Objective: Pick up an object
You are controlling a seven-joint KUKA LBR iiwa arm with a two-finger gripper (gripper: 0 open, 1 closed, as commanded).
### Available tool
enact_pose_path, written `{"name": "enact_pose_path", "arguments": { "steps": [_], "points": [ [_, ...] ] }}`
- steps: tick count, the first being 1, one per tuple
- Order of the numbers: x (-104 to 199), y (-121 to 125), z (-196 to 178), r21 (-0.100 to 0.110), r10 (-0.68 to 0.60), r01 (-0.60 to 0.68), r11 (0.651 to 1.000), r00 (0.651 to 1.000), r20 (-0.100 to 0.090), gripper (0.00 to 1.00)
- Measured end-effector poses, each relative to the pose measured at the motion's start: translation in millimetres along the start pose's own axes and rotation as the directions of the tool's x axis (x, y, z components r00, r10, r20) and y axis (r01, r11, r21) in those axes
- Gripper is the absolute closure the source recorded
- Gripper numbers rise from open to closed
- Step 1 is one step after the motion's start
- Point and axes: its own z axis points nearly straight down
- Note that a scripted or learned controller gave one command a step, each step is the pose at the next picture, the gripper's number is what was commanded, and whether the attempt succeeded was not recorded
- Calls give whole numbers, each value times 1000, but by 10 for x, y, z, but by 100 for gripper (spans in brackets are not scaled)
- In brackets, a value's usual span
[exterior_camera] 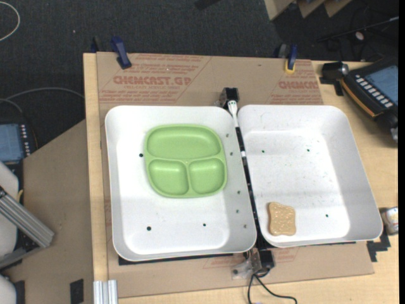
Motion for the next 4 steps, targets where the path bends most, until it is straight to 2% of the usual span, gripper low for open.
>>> {"name": "enact_pose_path", "arguments": {
  "steps": [1,2,3,4],
  "points": [
    [332,23,906,-2,-4,4,1000,1000,0,100],
    [-502,445,-647,-32,4,-3,999,1000,17,100],
    [-426,-3,439,-1,2,-2,1000,1000,-1,100],
    [-456,276,-832,-29,-3,4,1000,1000,13,100]
  ]
}}
